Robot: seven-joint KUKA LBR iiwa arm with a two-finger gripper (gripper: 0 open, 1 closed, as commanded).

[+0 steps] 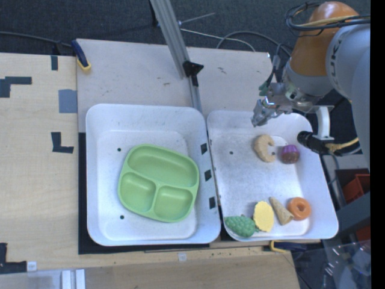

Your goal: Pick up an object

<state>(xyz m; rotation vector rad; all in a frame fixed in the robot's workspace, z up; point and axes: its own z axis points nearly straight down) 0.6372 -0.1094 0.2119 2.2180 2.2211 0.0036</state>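
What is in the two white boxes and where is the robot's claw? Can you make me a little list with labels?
left bin: a green tray with three compartments
right bin: toy food
upper part of right bin: a tan bagel beside a purple fruit
near edge of right bin: green broccoli, yellow piece, tan cone, orange doughnut
gripper: over the far edge of the right bin, above the bagel, holding nothing that can be seen
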